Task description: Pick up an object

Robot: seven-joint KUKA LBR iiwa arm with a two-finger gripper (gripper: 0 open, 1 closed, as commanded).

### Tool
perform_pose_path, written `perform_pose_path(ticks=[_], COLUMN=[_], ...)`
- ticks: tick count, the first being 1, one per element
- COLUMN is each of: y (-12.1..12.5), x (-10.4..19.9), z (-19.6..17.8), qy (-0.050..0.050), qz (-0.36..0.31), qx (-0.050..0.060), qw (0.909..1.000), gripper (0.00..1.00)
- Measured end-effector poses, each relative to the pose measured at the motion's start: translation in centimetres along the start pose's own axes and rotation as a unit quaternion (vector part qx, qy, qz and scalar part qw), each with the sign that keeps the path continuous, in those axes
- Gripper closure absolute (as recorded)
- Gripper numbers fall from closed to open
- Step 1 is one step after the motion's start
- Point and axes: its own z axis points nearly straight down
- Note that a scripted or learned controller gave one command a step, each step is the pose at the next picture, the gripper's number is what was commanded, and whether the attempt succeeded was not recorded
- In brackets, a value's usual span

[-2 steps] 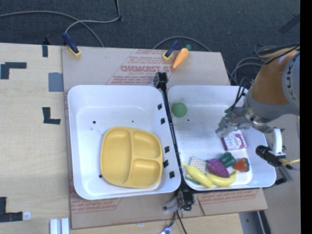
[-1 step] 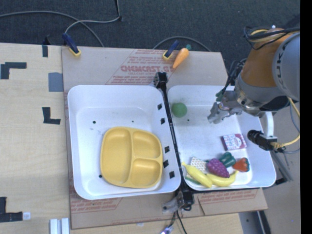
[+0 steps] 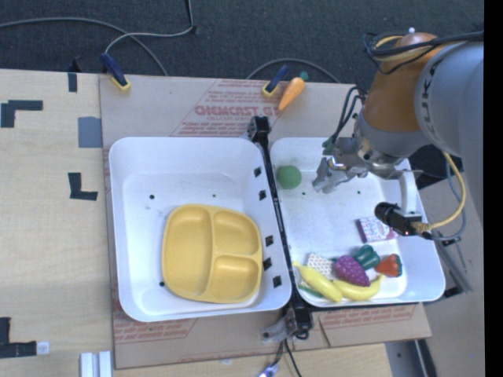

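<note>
The right bin (image 3: 424,289) holds a green ball (image 3: 289,176) near its upper left corner. Along its front edge lie a yellow banana (image 3: 339,287), a purple grape bunch (image 3: 351,270), a green and red pepper piece (image 3: 377,260) and a small checkered card (image 3: 317,262). A pink-purple packet (image 3: 372,228) rests further right. My gripper (image 3: 332,177) hangs over the upper part of the right bin, a short way right of the green ball, fingers pointing down-left with a gap between them and nothing in it.
The left bin (image 3: 126,210) holds a yellow divided plate (image 3: 212,253). An orange carrot toy (image 3: 290,93) lies on the cardboard behind the bins, beside a blue clamp (image 3: 115,71). A black cable fitting (image 3: 395,217) hangs from the arm over the right bin.
</note>
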Motion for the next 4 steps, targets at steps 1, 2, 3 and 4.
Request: perform_pose_path(ticks=[1, 2, 3, 4], y=[0.5, -1.6, 1.3, 1.8], x=[2.9, 3.3, 1.0, 1.2], z=[-0.1, -0.9, 1.3, 1.9], qy=[0.000, 0.000, -0.001, -0.001], qz=[0.000, 0.001, 0.001, 0.001], qx=[0.001, 0.000, 0.001, 0.000], qw=[1.0000, 1.0000, 1.0000, 1.0000], gripper=[1.00, 1.00, 1.00, 1.00])
